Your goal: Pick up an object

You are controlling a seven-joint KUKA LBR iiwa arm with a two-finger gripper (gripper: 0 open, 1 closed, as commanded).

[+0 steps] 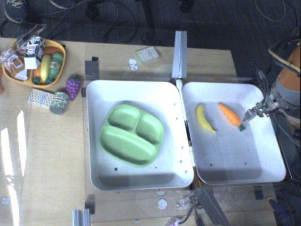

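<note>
Gripper (253,112) sits at the right bin's (235,173) right side; can't tell how its jaws stand. Carrot (229,114) lies just left of it, long axis slanting up-left to down-right. Banana (204,118) lies farther left.

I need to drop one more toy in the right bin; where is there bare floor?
Right bin: the near half, below banana and carrot, is bare. The far-right corner is crowded by the gripper beside the carrot.
</note>
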